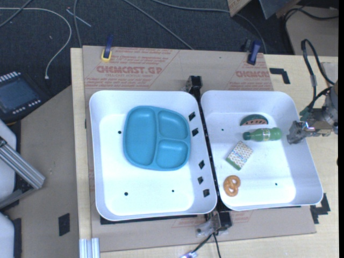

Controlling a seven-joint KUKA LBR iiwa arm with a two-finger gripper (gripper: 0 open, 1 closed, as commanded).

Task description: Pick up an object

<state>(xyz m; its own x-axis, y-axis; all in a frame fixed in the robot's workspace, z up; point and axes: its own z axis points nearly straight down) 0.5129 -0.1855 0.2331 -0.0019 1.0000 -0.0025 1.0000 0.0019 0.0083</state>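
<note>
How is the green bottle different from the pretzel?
The green bottle is long and green, and the pretzel is small, looped and orange-brown. The bottle lies on its side near the far end of the right bin, just below the watermelon slice; the pretzel lies flat near the bin's near edge, apart from everything else. Both rest in the same bin, untouched.
</note>
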